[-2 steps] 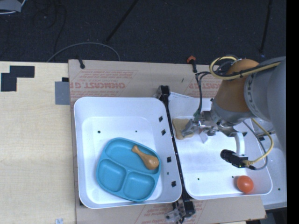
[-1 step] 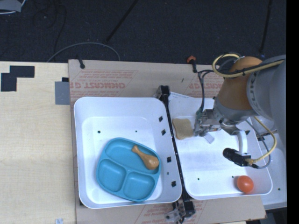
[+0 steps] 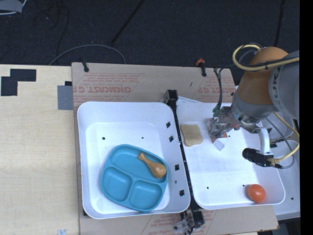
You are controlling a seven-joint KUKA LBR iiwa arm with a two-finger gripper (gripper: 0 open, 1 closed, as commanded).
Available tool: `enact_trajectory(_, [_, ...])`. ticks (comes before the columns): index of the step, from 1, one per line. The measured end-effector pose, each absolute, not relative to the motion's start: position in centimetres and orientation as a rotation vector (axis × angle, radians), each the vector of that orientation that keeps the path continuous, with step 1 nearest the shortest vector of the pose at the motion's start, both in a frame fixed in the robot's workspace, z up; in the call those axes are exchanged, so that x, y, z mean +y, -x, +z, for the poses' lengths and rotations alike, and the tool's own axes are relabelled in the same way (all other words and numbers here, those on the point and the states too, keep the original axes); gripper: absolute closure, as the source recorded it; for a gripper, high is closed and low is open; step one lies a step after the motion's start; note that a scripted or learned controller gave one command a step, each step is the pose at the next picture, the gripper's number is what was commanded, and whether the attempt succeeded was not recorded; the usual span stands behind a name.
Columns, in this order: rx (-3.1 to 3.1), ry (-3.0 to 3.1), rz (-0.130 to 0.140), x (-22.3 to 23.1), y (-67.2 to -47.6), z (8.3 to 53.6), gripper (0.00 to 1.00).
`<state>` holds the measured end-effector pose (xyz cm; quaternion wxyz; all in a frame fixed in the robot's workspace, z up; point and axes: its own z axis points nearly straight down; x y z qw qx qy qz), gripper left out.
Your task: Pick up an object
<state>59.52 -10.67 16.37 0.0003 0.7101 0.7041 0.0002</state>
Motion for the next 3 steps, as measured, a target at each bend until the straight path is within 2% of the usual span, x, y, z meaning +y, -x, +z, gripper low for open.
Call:
enact_trajectory(1, [2.220,-2.223,0.001,-10.8,-59.6,20.6,1.00])
enact_trajectory(3, [2.227,-2.220,-0.002,-1.3,-60.7,21.8,1.00])
